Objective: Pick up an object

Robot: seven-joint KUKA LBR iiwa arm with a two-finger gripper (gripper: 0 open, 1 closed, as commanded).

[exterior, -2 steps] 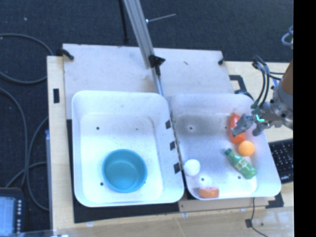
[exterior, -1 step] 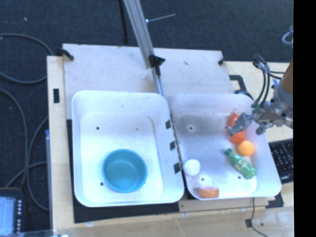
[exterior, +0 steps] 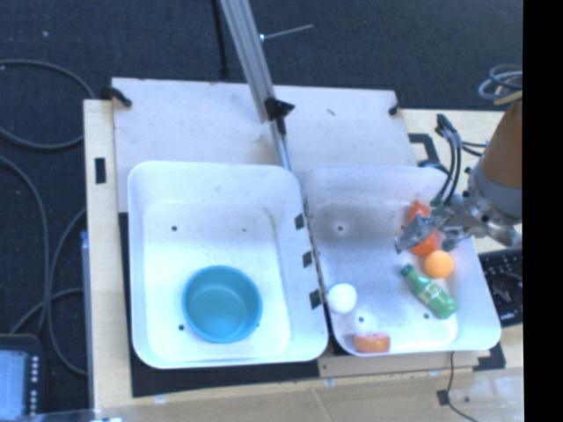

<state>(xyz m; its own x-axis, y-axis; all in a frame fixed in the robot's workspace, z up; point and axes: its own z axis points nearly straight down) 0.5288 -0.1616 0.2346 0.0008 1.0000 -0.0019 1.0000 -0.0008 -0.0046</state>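
Tool [exterior: 416, 233] over right bin [exterior: 369, 202], beside orange ball [exterior: 439, 264], green bottle [exterior: 430, 292]

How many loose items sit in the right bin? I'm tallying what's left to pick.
5: a red-orange piece under the end effector, an orange ball, a green bottle, a white ball, an orange item at the near rim. The arm may hide more.
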